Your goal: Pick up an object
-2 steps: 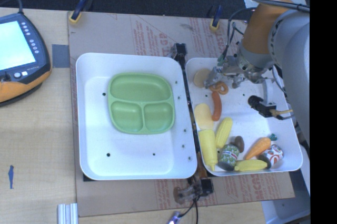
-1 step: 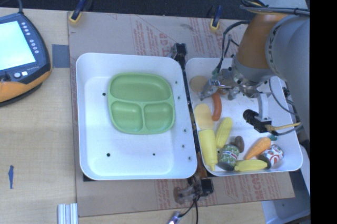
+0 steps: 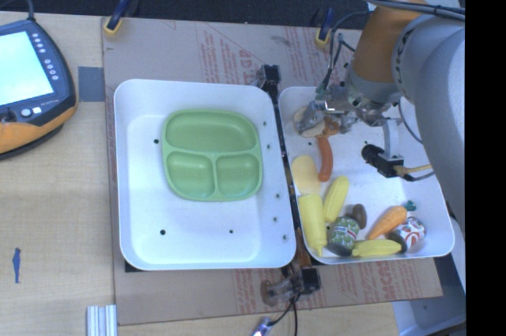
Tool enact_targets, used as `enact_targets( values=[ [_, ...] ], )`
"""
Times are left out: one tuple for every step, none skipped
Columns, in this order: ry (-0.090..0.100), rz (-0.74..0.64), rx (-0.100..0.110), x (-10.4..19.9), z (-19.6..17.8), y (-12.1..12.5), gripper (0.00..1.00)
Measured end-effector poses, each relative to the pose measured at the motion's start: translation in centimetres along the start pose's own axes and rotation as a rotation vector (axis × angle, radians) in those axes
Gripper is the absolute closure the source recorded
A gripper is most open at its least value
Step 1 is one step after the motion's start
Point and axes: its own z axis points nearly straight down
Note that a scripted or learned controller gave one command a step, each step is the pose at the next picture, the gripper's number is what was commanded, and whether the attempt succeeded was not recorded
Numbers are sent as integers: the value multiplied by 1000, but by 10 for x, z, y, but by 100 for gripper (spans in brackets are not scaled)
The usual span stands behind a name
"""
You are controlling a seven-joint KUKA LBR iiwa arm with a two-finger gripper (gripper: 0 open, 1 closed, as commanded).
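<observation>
At the near end of the right bin (image 3: 439,241) lie smooth, rounded toy foods: a banana (image 3: 376,248), two ears of corn (image 3: 322,209), an orange carrot (image 3: 387,222) and a red-and-white ball (image 3: 410,232). Beside it, the left bin (image 3: 138,168) holds a matte green plate (image 3: 213,153) with three compartments. Further back, the grey arm bends down from the right and sets the gripper (image 3: 328,119) over the far corner, just above a slim orange sausage (image 3: 324,158); how far its fingers are parted I cannot tell.
</observation>
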Motion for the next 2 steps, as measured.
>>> enact_targets(
  values=[
    [-1, 1, 2, -10, 1, -24, 0],
    [0, -1, 0, -12, 0, -1, 0]
  ],
)
